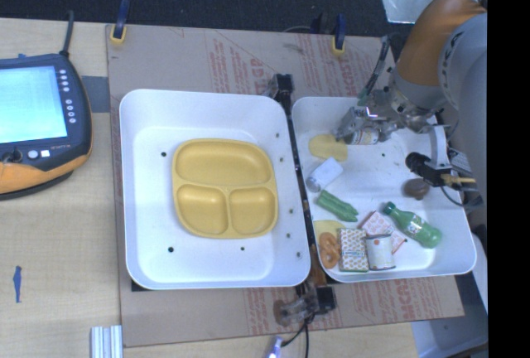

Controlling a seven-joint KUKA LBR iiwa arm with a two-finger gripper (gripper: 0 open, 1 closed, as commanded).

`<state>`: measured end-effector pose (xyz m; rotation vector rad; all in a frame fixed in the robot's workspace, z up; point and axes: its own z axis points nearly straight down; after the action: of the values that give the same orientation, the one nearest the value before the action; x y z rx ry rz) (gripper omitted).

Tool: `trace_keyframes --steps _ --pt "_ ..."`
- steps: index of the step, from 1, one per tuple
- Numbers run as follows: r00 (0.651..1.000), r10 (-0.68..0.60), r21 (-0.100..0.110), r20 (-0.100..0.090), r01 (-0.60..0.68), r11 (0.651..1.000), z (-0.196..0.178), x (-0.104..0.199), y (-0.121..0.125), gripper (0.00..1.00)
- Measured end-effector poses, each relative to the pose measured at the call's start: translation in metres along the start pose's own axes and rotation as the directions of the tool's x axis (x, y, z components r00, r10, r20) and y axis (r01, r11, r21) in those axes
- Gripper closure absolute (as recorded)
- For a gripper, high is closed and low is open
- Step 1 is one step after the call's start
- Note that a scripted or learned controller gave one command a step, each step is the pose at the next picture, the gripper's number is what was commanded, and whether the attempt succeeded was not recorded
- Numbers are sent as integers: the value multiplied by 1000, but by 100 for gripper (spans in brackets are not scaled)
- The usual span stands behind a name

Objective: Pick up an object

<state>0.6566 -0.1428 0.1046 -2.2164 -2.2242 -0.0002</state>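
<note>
The right bin (447,265) holds several small objects. A pale yellow piece (328,147) lies near its upper left, with a white cap-like piece (325,174) below it. A green pod (337,205), a green bottle (411,224), a brown lump (416,188), small boxes (364,249) and a pretzel-like piece (329,249) lie further down. My gripper (358,131) hangs at the bin's upper part, just right of the yellow piece. The arm's grey wrist covers its fingertips from here.
The left bin (145,249) holds a yellow divided tray (224,186). A teach pendant (37,120) lies on the bench at the far left. Blue clamps (120,21) pin the cardboard sheet at the back edge. A black clip (282,85) sits between the bins.
</note>
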Motion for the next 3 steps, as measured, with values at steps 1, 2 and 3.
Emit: trace_keyframes --steps 1,2,3 --pt "1000 1 -3 6 -1 1000 8 40 1 0" --pt "1000 -2 0 3 2 1000 -1 41 1 100" --pt "1000 0 0 0 0 1000 -88 90 -30 100"
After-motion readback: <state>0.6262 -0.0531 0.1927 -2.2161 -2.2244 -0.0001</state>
